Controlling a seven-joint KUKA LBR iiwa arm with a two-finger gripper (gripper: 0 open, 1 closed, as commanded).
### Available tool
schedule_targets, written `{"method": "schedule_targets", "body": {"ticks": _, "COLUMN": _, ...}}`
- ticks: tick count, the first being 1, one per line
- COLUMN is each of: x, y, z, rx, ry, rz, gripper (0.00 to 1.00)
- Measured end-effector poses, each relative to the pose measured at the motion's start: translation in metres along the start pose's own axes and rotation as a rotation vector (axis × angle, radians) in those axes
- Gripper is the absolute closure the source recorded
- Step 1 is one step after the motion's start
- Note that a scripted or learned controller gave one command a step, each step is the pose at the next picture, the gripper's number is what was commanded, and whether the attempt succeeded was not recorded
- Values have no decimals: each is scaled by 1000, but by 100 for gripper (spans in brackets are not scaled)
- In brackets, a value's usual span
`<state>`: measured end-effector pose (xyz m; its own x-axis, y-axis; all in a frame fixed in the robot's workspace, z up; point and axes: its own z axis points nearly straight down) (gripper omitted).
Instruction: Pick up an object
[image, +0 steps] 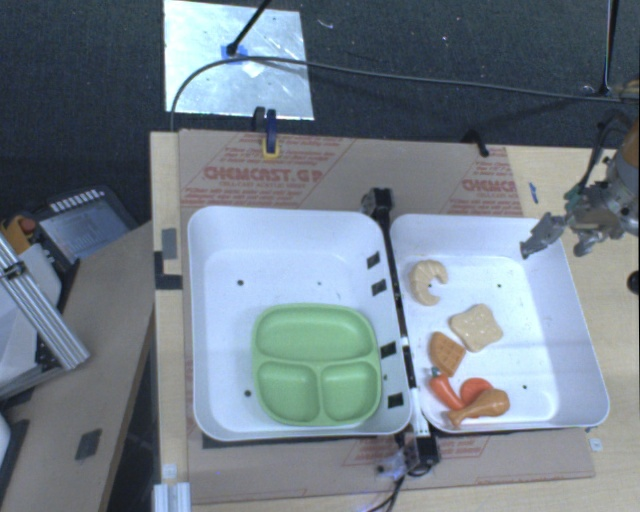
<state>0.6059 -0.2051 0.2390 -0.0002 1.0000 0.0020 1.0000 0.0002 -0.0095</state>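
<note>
So the stuff to grab is all sitting in the right white bin (560, 330): a pale croissant-shaped toy (429, 280) near its upper left, a tan toast-slice toy (475, 326) just below that, then an orange waffle-like wedge (447, 354), an orange carrot toy (447, 390), a red piece (474, 386) and a brown drumstick toy (483, 404) bunched at the lower left. My gripper (545, 236) hangs over the bin's upper right corner, well apart from them; can't tell how its claw stands. The left white bin (230, 300) has a green three-compartment plastic tray (316, 361).
</note>
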Motion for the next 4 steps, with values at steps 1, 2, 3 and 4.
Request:
{"method": "schedule_targets", "body": {"ticks": 1, "x": 1, "y": 2, "z": -7, "rx": -12, "ry": -3, "rz": -3, "gripper": 0}}
{"method": "schedule_targets", "body": {"ticks": 2, "x": 2, "y": 4, "z": 34, "rx": -9, "ry": -2, "rz": -2, "gripper": 0}}
{"method": "schedule_targets", "body": {"ticks": 3, "x": 3, "y": 9, "z": 76, "rx": -9, "ry": -3, "rz": -4, "gripper": 0}}
{"method": "schedule_targets", "body": {"ticks": 4, "x": 14, "y": 11, "z": 127, "rx": -8, "ry": -1, "rz": -5, "gripper": 0}}
